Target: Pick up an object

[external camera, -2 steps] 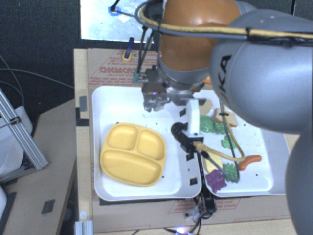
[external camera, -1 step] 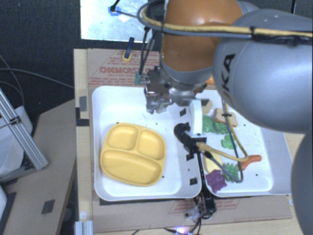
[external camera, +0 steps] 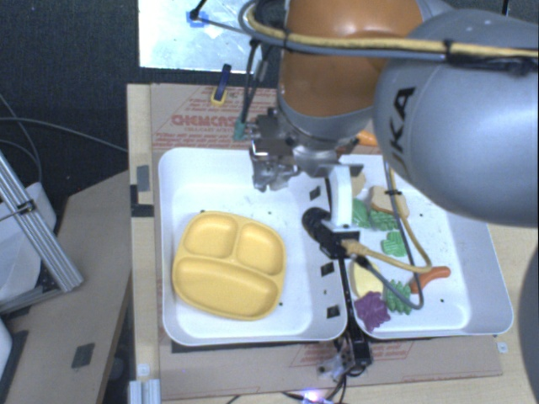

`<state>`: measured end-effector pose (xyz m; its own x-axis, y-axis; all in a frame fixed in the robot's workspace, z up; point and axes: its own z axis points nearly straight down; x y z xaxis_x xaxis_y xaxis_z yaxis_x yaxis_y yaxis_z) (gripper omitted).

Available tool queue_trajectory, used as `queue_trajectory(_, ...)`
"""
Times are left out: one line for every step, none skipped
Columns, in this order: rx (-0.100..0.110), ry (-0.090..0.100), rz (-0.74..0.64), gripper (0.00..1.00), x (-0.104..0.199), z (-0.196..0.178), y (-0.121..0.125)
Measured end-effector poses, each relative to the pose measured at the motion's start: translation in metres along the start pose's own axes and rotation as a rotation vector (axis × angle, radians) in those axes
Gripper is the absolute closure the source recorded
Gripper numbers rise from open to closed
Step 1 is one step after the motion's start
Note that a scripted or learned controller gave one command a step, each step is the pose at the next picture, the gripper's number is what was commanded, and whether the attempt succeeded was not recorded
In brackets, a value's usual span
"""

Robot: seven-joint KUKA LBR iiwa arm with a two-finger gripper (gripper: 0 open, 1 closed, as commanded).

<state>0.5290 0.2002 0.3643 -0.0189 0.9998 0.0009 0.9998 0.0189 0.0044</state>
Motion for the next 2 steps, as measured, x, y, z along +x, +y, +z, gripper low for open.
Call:
queue_trajectory(0.015, -0.004, 0.016, 1.00, 0.015, 0.115, -0.013)
queue_trajectory(0.004, -0.002, 0.014, 1.00, 0.033, 0.215, 0.049)
